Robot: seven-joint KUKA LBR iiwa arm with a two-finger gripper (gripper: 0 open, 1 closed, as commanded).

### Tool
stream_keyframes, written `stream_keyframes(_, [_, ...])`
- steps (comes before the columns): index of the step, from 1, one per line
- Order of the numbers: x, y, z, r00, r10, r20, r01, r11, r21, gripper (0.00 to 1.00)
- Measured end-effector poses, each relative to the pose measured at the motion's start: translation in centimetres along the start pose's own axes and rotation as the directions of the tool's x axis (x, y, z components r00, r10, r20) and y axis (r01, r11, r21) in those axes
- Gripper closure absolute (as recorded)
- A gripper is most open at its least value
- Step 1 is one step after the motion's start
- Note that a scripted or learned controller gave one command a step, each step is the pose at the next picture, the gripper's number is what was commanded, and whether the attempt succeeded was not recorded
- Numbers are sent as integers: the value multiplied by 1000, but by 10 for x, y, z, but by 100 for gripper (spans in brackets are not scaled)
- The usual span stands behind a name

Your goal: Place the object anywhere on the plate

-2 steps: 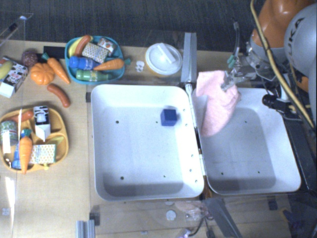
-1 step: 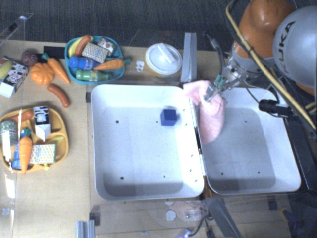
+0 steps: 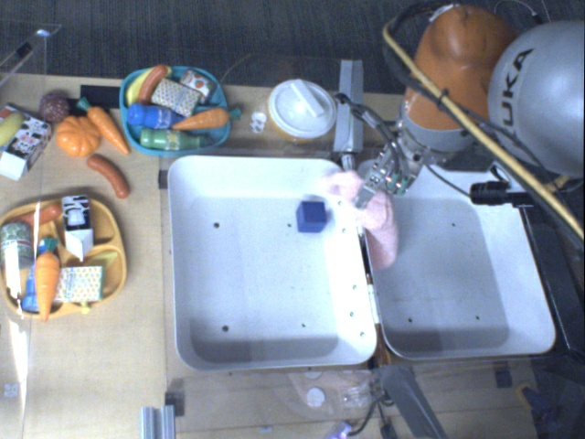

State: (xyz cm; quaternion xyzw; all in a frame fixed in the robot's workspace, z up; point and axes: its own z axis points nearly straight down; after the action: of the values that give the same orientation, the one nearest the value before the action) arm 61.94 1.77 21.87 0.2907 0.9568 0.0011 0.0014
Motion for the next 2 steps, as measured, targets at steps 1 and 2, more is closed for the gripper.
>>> stream_keyframes(1, [50,26,-8,921,-390,1,390,921,-1,100])
stream_keyframes(2, [89,59,-7,829,-559,0,559,829,-1,100])
